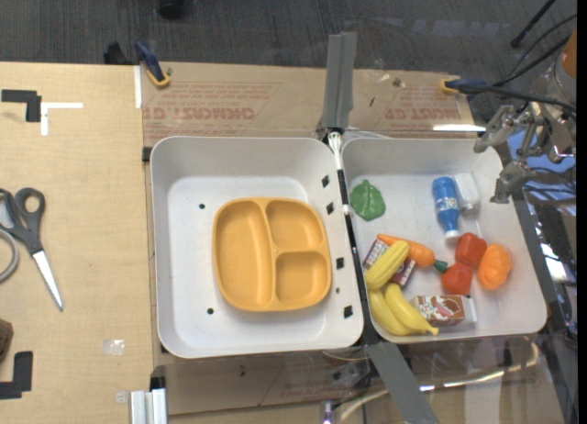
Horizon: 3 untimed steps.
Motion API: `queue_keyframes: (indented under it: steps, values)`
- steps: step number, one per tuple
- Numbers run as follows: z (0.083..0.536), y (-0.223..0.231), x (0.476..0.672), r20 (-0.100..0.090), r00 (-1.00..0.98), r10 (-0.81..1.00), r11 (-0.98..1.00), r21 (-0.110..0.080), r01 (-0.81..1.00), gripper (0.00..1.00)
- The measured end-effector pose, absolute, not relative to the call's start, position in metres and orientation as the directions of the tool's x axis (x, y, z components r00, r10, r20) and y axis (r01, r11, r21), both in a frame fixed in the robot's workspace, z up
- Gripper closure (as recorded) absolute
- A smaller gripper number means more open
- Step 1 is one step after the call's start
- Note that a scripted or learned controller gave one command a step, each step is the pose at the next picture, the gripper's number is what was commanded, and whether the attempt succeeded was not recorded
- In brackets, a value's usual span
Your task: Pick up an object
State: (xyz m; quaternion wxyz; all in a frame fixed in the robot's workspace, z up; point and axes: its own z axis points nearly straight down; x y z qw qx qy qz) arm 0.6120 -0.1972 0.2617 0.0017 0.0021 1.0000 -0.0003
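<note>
The right bin (523, 321) holds several toy foods. A green leaf (367, 200) lies at its left, with a blue bottle (447, 205) and a small white piece (468, 191) toward the back. In the middle are a carrot (415, 250), a single banana (387, 264), a red pepper (463, 262) and an orange pepper (493, 266). At the front are a banana bunch (399, 310) and a brown snack packet (442, 308). My gripper (493, 167) hangs over the bin's back right corner, open, with nothing between its fingers, to the right of the bottle.
The left bin (174, 229) holds a yellow divided plate (272, 254). A grey divider post (340, 83) rises between the bins at the back. Scissors (32, 239) lie on the wooden bench at the far left. Cables trail at the right edge.
</note>
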Motion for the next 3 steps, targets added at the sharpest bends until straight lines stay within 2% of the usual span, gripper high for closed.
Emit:
queue_keyframes:
  steps: [1,2,3]
  values:
    - [0.103,-0.175,0.603,-0.004,-0.997,-0.082,0.997,-0.001,-0.082,0.0]
    - [0.094,-0.222,0.563,-0.005,-0.993,-0.116,0.993,-0.002,-0.116,0.0]
    - [0.094,-0.141,0.574,-0.009,-0.996,-0.086,0.996,-0.001,-0.086,0.0]
